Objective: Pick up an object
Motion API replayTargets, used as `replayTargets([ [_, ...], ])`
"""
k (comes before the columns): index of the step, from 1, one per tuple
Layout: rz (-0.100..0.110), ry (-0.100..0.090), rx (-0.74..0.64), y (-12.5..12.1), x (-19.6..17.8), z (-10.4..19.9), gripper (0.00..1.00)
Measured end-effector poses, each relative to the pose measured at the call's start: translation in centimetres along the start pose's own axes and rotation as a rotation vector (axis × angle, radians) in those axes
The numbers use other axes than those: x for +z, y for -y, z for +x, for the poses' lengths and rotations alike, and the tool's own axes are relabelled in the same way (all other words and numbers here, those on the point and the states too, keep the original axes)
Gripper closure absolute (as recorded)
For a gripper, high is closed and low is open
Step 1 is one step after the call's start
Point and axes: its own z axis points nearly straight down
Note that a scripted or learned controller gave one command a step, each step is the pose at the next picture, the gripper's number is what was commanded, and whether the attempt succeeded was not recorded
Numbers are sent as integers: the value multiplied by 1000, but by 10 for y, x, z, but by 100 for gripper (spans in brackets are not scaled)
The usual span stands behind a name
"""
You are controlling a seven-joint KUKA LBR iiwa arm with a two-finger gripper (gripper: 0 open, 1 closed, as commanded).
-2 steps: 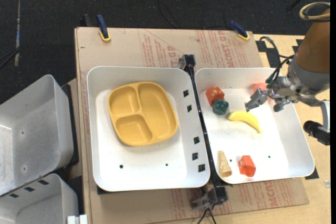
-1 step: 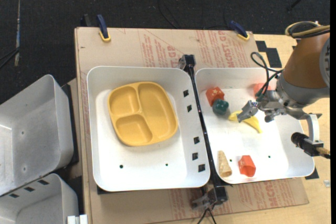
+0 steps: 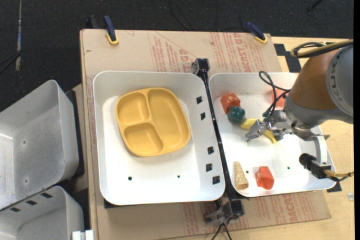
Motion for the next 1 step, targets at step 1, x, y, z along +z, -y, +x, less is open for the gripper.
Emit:
replayTargets([
  [1,-5,1,0,0,-3,0,0],
])
